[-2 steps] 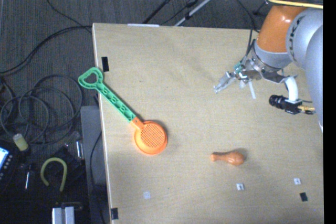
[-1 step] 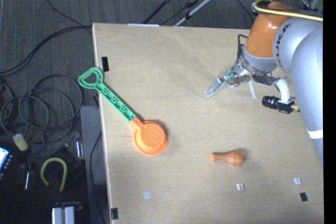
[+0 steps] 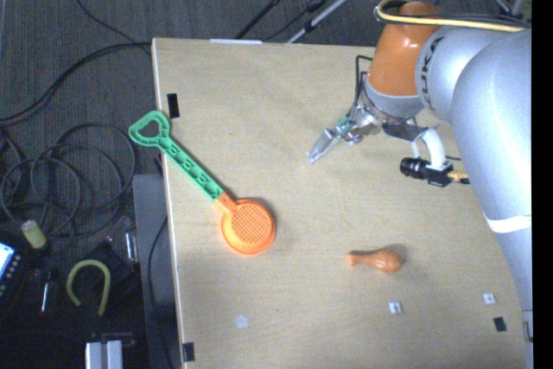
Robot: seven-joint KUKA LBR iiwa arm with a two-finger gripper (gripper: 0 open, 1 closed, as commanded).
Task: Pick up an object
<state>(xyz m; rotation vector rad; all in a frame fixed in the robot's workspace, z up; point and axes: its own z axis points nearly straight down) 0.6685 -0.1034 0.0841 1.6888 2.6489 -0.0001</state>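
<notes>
2 loose things lie on the tan bench top (image 3: 259, 82). 1 is a toy strainer (image 3: 204, 184) with a green handle and a round orange mesh head. Its long axis runs on a slant: the looped handle end points toward the bench's far left corner, just over the left edge, and the orange head lies nearer the middle, toward the near side. The other is a small orange, pear-shaped piece (image 3: 377, 259), lying flat with its long axis roughly parallel to the near edge, its thin neck pointing left and its rounded bulb pointing right. It sits in the near right part of the bench, well apart from the strainer.

The gripper (image 3: 321, 149) hangs from the grey arm (image 3: 484, 117) over the middle of the bench, angled down and to the left, with the orange band just above its wrist. Its fingers taper close together to a narrow tip and nothing shows between them. It is well apart from both the strainer and the pear-shaped piece.
</notes>
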